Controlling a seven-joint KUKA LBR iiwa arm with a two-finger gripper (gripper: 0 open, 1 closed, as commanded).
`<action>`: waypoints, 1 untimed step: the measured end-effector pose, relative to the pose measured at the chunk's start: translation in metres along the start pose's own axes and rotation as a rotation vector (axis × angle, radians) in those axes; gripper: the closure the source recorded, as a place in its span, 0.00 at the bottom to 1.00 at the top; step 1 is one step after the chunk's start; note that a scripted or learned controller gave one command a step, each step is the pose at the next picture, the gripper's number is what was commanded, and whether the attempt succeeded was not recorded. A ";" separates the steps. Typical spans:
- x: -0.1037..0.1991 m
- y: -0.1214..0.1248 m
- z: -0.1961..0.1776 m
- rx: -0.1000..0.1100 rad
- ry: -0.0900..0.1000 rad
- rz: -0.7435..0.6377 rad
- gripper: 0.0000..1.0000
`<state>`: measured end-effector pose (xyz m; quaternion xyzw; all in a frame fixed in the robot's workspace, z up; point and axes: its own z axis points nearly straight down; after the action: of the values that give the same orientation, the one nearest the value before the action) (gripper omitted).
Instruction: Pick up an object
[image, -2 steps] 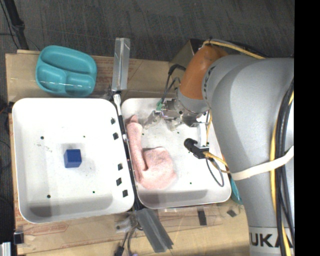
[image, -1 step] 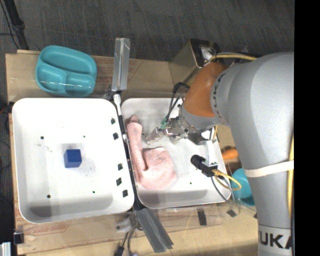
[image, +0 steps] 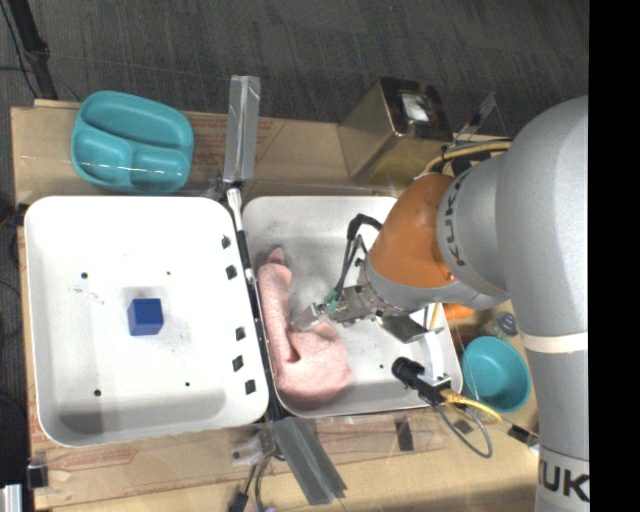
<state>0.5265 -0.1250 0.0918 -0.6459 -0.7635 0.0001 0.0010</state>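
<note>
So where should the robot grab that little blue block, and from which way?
The blue block sits alone on the flat floor of the left bin, well away from the walls. Best to come straight down from above and pinch two opposite flat sides. They look parallel, so the end effector should close squarely without the block slipping.

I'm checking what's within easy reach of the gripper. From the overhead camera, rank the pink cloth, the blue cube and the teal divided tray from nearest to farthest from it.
Measured from the gripper:
1. pink cloth, right bin, directly under and beside it.
2. blue cube, middle of the left bin.
3. teal divided tray, on the bench beyond the left bin's far corner.
</note>
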 end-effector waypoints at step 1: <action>0.026 0.016 -0.001 -0.003 -0.003 -0.084 0.00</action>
<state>0.5382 -0.0968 0.0923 -0.6134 -0.7898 0.0000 -0.0009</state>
